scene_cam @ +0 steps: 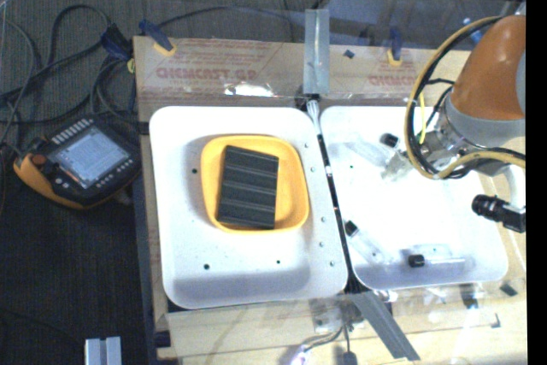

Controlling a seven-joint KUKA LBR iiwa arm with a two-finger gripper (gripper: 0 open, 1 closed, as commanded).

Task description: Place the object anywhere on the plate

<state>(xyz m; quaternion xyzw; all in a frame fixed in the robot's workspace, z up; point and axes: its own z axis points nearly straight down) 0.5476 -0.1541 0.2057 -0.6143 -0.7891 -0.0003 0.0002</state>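
Leftmost, a handheld control pendant (83, 162) with a lit screen lies on the dark floor, beside the counter (256, 73). Next comes the left white bin (171, 261), holding a yellow plate (208, 162). A dark ribbed block (249, 186) lies flat on the plate, near its middle, reaching toward its near rim. To the right sits the right white bin (444, 209). Over its far right part hangs the grey and orange arm (491, 81), ringed by yellow cables. Its hand (395, 160) points left above the bin floor; whether it is open or closed cannot be told.
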